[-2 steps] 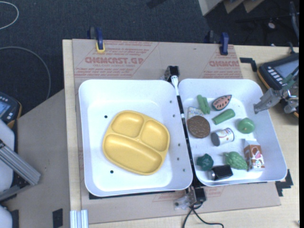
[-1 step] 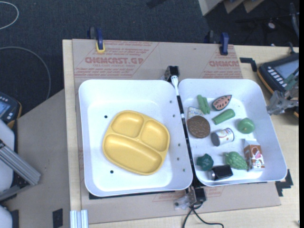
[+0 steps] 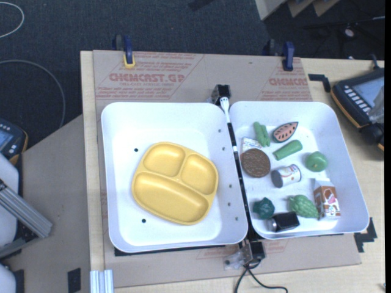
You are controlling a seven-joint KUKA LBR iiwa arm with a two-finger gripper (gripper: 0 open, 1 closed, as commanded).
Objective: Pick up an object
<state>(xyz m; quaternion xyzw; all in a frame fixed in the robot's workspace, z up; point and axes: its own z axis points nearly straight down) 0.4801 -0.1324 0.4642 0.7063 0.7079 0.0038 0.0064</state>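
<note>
The right bin (image 3: 342, 182) holds several small toy foods: a brown round cookie (image 3: 255, 162), a green apple (image 3: 316, 161), a green pickle (image 3: 287, 149), a watermelon slice (image 3: 285, 131), a small can (image 3: 286, 176), a brown carton (image 3: 327, 201), a black cylinder (image 3: 285, 221), a dark green broccoli piece (image 3: 264, 208) and a light green leafy piece (image 3: 303, 206). In the left bin (image 3: 122, 133) lies a yellow divided plate (image 3: 175, 181).
Both bins sit on a cardboard-covered bench (image 3: 183, 75) held by blue clamps (image 3: 127, 49) at the back edge. A yellow-edged handheld pendant (image 3: 360, 96) lies at the right. Cables and dark floor lie to the left.
</note>
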